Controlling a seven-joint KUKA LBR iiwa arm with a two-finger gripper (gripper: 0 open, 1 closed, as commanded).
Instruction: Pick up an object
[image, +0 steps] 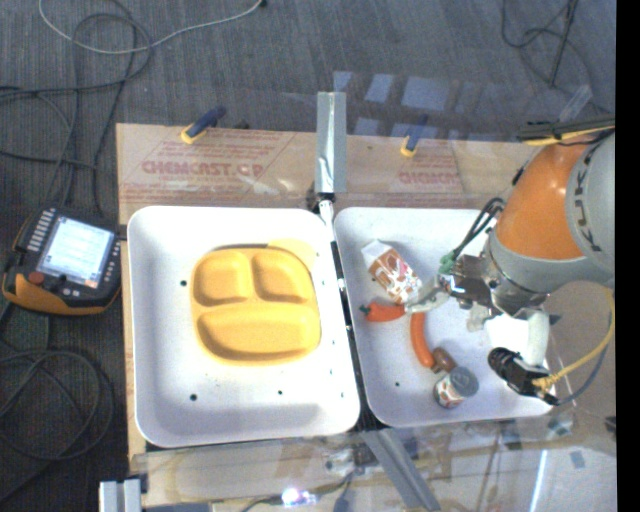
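Two white bins sit side by side on the bench. The left bin (160, 400) carries a yellow tray (257, 303) with three compartments, lying near the bin's middle.

The right bin (400, 400) holds the loose things. A white and red packet (391, 273) lies toward the bin's left edge, in its upper half. Just below it, close to the left edge, is a small orange piece (384, 312) (a carrot, by the look of it). An orange sausage (419, 338) lies lengthwise near the middle of the bin, and beside its lower end sits a small brown piece (443, 359). A metal can (455, 386) rests on its side toward the bin's front edge, just below the brown piece.

The arm (560, 220) reaches over the right edge of the right bin. Its gripper (445, 285) hangs above the bin's middle, near the packet and the upper end of the sausage; whether it is wide or narrow I cannot tell, and nothing is seen in its grasp.
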